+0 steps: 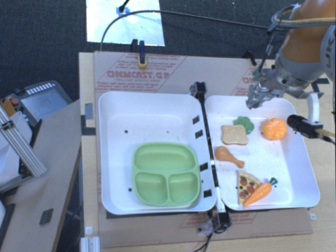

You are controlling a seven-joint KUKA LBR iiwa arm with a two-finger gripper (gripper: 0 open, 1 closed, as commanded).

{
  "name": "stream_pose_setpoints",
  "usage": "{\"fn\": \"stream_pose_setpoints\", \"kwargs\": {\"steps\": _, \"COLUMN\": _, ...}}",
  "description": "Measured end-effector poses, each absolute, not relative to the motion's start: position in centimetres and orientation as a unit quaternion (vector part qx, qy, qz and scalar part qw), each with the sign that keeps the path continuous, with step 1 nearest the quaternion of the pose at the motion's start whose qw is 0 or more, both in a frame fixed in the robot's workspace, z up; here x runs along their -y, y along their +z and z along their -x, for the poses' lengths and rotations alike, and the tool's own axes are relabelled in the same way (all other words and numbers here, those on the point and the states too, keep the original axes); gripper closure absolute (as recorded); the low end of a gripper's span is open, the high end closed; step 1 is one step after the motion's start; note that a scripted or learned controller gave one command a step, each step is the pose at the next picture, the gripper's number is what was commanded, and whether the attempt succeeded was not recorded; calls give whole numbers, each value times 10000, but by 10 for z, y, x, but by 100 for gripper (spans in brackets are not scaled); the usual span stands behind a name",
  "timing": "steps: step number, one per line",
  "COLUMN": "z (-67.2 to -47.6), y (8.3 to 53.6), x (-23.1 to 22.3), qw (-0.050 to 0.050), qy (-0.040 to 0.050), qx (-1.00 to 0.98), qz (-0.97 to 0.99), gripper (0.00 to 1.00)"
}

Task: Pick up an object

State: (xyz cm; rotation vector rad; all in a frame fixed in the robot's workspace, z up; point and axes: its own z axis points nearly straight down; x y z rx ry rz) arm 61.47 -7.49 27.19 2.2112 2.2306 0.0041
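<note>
Item: carrot, long axis diagonal, green top toward upper right. My gripper: jaw state cannot be told.

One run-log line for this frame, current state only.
gripper: above right bin back edge, nothing seen held | nearest: broccoli | also: bread, orange | left bin: green tray

- Two shallow white plastic bins, left and right, smooth with a soft sheen.
- Pale green divided plastic tray, smooth and slightly glossy.
- Small moulded plastic toy foods: orange carrot, tan bread slice, round orange fruit.
- Brown printed cardboard sheet, matt.
- Dark carpet-like floor, rough.
- Ribbed silver metal bar.
</note>
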Motion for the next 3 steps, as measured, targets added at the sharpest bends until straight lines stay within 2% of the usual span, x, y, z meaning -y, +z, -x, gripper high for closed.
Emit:
{"fn": "stream_pose_setpoints", "kwargs": {"steps": 2, "z": -614, "y": 270, "x": -23, "qw": -1, "qy": 6, "qx": -7102, "qz": -7040, "gripper": 100}}
{"fn": "stream_pose_setpoints", "kwargs": {"steps": 3, "z": -603, "y": 254, "x": -65, "qw": -3, "qy": 5, "qx": -7100, "qz": -7042, "gripper": 100}}
